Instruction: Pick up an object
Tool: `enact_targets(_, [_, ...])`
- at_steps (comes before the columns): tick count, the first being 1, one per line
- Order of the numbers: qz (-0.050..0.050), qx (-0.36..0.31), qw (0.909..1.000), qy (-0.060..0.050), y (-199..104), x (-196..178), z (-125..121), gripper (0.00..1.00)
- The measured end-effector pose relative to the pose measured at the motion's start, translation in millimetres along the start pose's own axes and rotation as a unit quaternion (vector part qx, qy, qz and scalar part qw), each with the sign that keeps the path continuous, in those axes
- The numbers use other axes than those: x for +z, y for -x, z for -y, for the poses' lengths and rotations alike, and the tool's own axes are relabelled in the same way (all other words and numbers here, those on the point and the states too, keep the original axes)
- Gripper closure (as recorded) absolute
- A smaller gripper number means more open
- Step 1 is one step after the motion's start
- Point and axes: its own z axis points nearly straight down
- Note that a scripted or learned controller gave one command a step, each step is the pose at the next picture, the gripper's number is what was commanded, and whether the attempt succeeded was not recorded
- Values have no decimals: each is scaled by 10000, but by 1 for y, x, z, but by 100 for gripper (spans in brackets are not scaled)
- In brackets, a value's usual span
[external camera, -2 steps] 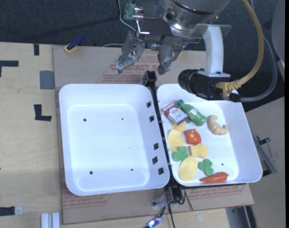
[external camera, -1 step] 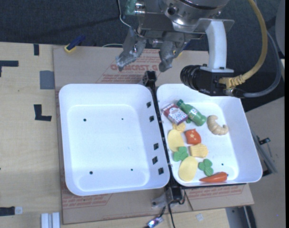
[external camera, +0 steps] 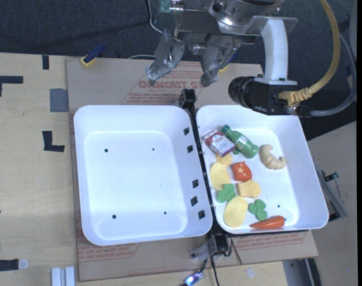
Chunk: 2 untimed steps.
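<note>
My gripper (external camera: pixel 182 71) hangs high above the back edge of the bins, near the divide between them, open with nothing between its fingers (external camera: pixel 161 61). The right bin (external camera: pixel 300 159) holds several toy foods: a green bottle (external camera: pixel 240 142), a red packet (external camera: pixel 218 141), a croissant (external camera: pixel 272 157), a red tomato piece (external camera: pixel 242 171), yellow pieces (external camera: pixel 219 174), a green leafy piece (external camera: pixel 227 192), a yellow lemon shape (external camera: pixel 234 212) and a red chili (external camera: pixel 267 222). All of them lie well below and to the right of the gripper.
The left bin (external camera: pixel 91 159) sits beside the right one on a cardboard sheet (external camera: pixel 109 79). A black clip strip (external camera: pixel 196 171) joins the bins. A yellow hose (external camera: pixel 324 58) and black camera unit (external camera: pixel 258 94) hang over the right bin's back edge.
</note>
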Motion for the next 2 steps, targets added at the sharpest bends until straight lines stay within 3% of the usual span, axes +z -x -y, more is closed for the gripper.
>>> enact_targets(2, [2,-11,10000,-17,-1,-19,0,100])
